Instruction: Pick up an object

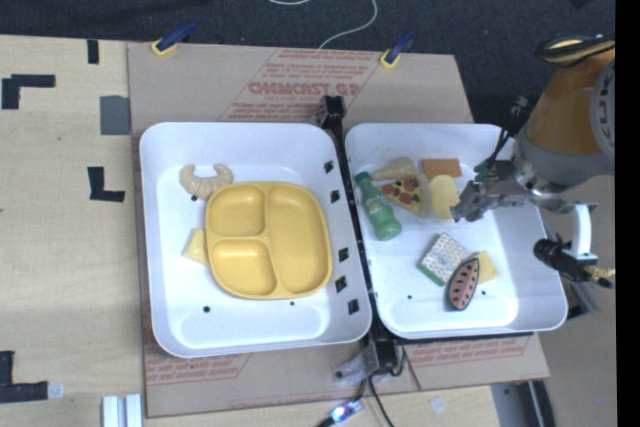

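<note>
The right bin (pixel 520 315) holds several small items: a green bottle (pixel 378 209), a pizza slice (pixel 402 187), an orange block (pixel 440 168), a yellow piece (pixel 441 196), a patterned square packet (pixel 442 257) and a dark oval toy (pixel 462 283) lying on a yellow wedge. My gripper (pixel 470 205) reaches in from the right and hangs low just right of the yellow piece. Nothing is visibly between its fingers.
The left bin (pixel 165 295) holds a yellow divided plate (pixel 268 238), a tan croissant-like piece (pixel 203 178) behind it and a yellow wedge (pixel 194 245) at its left. Clips join the bins along the middle. The arm's grey body (pixel 565 155) overhangs the right bin's edge.
</note>
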`<state>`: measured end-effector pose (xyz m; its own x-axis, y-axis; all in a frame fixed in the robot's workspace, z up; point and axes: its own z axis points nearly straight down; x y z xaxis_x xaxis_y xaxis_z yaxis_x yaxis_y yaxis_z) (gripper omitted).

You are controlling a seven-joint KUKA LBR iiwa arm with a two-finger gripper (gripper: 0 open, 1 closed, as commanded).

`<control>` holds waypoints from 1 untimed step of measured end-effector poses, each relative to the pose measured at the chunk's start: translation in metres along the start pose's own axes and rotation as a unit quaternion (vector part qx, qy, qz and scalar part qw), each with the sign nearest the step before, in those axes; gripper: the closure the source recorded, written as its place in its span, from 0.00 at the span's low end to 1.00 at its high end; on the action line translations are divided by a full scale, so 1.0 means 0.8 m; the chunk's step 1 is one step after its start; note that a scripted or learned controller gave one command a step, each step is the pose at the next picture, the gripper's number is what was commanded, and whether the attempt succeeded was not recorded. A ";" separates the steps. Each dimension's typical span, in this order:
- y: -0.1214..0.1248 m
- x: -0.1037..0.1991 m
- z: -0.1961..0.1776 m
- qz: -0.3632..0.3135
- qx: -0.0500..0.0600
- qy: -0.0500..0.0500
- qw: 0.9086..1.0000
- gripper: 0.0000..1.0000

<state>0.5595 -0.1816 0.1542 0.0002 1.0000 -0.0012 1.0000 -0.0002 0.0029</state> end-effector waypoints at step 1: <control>0.001 -0.013 -0.069 0.000 -0.001 -0.001 1.000 1.00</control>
<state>0.5605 -0.1920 0.2092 -0.0002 1.0000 -0.0022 1.0000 0.0002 0.0045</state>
